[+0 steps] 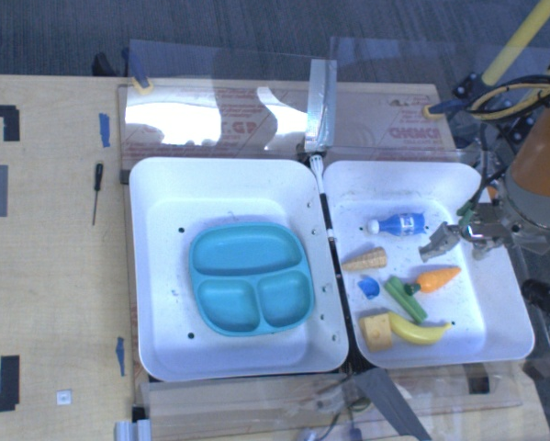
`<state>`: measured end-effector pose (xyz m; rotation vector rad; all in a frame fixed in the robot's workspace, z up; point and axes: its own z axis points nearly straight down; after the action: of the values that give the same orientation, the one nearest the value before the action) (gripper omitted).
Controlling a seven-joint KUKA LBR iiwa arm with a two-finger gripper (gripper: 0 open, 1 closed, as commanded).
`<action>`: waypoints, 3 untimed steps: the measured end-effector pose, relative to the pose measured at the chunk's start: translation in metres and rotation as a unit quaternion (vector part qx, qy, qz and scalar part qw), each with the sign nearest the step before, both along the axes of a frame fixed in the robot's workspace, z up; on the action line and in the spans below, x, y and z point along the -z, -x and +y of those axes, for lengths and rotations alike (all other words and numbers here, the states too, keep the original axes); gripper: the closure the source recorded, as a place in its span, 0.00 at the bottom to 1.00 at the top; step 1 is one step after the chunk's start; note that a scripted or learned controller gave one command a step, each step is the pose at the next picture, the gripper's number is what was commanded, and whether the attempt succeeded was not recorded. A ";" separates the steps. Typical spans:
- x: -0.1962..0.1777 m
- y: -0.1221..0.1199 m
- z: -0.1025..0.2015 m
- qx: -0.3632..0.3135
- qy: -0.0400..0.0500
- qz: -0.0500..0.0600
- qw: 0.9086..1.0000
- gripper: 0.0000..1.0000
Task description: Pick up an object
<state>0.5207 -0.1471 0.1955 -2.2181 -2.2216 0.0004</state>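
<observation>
Landmark: the right bin (504,333). Nearest, against its front wall, a banana (418,331) touching a yellow block (376,330). Just behind these, a green stick-shaped piece (406,299) lying slantwise, with a small blue piece (369,288) at its left and a carrot (437,279) at its right. Farther in, an ice-cream cone (364,262) near the bin's left wall. Farther still, a blue-and-white bottle (398,224) lying flat. By the bin's right wall, above the carrot, the gripper (443,240), fingers spread, nothing between them. Left of the bin, a second bin (155,246) bearing a teal divided plate (251,277).
</observation>
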 end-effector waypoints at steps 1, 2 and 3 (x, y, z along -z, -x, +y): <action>0.104 0.031 0.044 -0.057 0.000 0.001 0.998 0.00; 0.093 0.029 0.044 -0.057 0.001 -0.002 0.998 1.00; 0.010 0.028 0.063 -0.182 0.001 -0.004 0.983 1.00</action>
<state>0.4928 -0.0843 0.1855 -1.7822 -2.5935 -0.0043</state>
